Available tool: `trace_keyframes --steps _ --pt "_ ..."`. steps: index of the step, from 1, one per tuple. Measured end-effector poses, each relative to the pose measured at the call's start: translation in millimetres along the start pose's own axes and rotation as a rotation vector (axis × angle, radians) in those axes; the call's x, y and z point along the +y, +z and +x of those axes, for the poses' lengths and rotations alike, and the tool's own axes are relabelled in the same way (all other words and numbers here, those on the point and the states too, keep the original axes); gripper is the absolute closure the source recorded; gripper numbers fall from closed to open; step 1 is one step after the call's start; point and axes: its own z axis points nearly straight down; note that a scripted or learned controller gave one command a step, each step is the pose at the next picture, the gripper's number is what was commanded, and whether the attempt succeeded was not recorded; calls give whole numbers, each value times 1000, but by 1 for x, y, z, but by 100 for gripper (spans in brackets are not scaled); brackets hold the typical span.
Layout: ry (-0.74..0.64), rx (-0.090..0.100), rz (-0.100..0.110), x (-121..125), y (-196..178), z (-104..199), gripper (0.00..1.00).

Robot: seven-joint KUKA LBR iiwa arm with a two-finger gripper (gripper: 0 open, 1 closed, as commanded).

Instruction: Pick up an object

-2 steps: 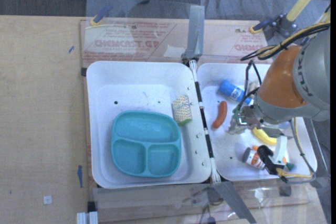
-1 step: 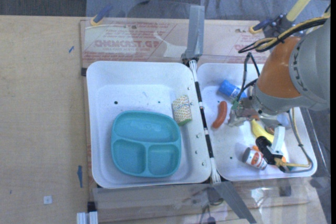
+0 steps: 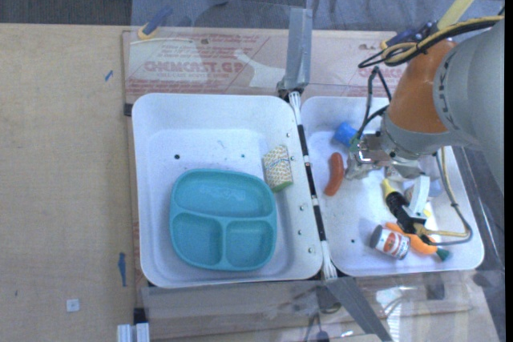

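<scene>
In the right bin (image 3: 353, 248), a red-orange sausage (image 3: 333, 173) lies lengthwise near the left wall. A blue block (image 3: 345, 132) sits further back. A small can (image 3: 389, 243) lies on its side beside a carrot (image 3: 423, 244) at the front.

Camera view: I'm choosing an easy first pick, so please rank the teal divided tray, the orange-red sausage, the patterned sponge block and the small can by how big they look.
1. teal divided tray, by far the largest.
2. orange-red sausage and patterned sponge block: too alike to rank.
3. small can, slightly smaller, though partly crowded by neighbouring items.
</scene>
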Motion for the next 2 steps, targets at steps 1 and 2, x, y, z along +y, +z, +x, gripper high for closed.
trace_keyframes --steps 1,2 --pt "-2 1 1 -13 0 1 0" --pt "-1 1 2 40 1 -2 0"
